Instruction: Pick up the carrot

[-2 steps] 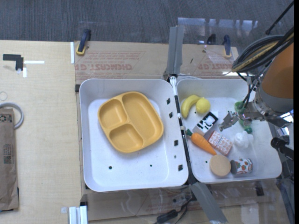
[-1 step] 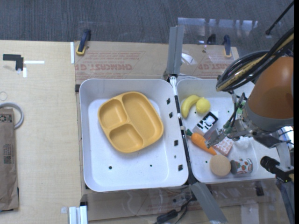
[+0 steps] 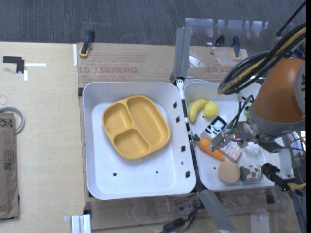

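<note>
A wooden bench (image 3: 39, 130) holds two shallow white bins side by side, seen from above at a slant. The left bin (image 3: 97, 178) contains a yellow divided plate (image 3: 135, 126) with three compartments, lying near the bin's middle and tilted slightly. The right bin (image 3: 206, 178) is more crowded. A grey robot arm (image 3: 279, 101) with a wide orange band reaches in from the right, with black cables arching over it, and covers much of this bin's right side. Its gripper (image 3: 224, 139) hangs low over the bin's middle, just beside the carrot; whether its fingers are apart or together cannot be told at this size. The carrot (image 3: 211, 148), orange with a small green tip, lies on the bin floor near the left wall, angled from far left to near right. A yellow banana (image 3: 196, 109) and a yellow lemon (image 3: 211, 110) sit together at the far left corner. A round tan ball-like item (image 3: 228, 172) rests near the front edge, touching a small patterned cup (image 3: 250, 174) on its right. A pinkish packet (image 3: 232, 152) lies just right of the carrot.
</note>
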Action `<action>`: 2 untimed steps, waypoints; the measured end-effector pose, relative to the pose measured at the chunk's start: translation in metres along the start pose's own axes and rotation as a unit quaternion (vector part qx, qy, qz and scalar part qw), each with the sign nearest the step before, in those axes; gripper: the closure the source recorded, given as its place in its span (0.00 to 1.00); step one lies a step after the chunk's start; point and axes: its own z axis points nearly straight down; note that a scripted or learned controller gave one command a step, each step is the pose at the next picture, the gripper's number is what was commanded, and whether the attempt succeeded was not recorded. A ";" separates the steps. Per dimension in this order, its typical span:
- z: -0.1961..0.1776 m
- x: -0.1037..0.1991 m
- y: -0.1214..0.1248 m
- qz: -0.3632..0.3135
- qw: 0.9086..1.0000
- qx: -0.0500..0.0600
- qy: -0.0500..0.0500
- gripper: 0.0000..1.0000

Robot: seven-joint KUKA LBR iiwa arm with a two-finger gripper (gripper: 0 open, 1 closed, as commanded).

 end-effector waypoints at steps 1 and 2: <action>0.000 0.026 0.006 0.010 1.000 0.000 0.000 0.00; 0.085 -0.026 0.055 0.113 0.994 -0.006 0.000 0.00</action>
